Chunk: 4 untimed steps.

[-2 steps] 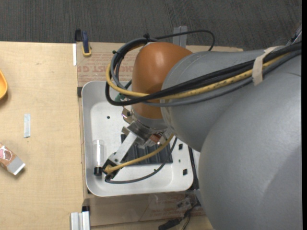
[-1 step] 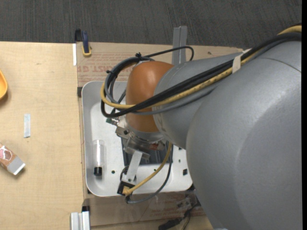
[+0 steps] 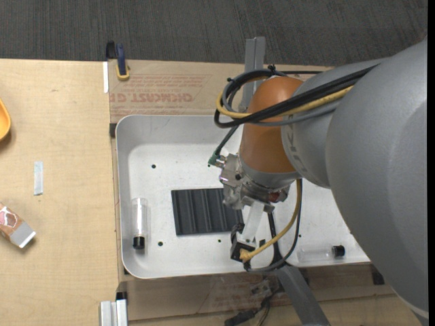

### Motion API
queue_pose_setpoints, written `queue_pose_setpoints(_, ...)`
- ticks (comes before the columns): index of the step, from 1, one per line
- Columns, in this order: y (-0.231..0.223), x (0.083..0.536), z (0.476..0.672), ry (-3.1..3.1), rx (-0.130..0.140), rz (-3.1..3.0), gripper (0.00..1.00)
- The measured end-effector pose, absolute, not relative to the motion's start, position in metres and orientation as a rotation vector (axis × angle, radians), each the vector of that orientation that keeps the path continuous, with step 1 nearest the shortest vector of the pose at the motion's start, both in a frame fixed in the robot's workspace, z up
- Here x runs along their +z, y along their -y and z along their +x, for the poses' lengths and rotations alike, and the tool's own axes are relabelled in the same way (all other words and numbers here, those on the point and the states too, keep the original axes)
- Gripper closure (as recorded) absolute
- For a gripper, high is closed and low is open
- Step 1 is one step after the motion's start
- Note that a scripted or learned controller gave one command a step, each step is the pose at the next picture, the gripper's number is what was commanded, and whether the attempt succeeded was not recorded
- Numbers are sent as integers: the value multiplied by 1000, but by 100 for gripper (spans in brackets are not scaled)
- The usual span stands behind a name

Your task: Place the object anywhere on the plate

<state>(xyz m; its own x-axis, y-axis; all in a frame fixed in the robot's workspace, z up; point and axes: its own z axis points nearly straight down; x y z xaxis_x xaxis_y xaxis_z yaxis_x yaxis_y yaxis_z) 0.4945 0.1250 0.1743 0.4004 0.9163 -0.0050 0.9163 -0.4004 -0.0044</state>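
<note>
Seemingly with placement yet to come, the grey, orange-banded arm (image 3: 272, 138) hangs over the shallow white bin (image 3: 129, 131). The clear, black-capped plastic tube (image 3: 139, 223) lies apart at nine o'clock of the black ribbed rectangular plate (image 3: 200, 212). Whether the jaws are open or closed cannot be told.

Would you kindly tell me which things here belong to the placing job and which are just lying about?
Job, likely:
black ribbed plate
clear tube with black cap, left of the plate

Lying about:
second clear capped tube
wrapped bar
small grey strip
orange thing at the view's edge
clamp
</note>
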Motion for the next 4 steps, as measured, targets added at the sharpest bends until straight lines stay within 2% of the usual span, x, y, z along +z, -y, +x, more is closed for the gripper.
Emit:
queue_pose_setpoints(1, -177, 185, 477, 1878, 7, -2518, 100)
queue_pose_setpoints(2, -222, 164, 477, 2027, 10, -2400, 100)
queue_pose_setpoints(3, -222, 164, 477, 2027, 10, -2400, 0)
queue_pose_setpoints(4, -222, 164, 477, 2027, 10, -2400, 0)
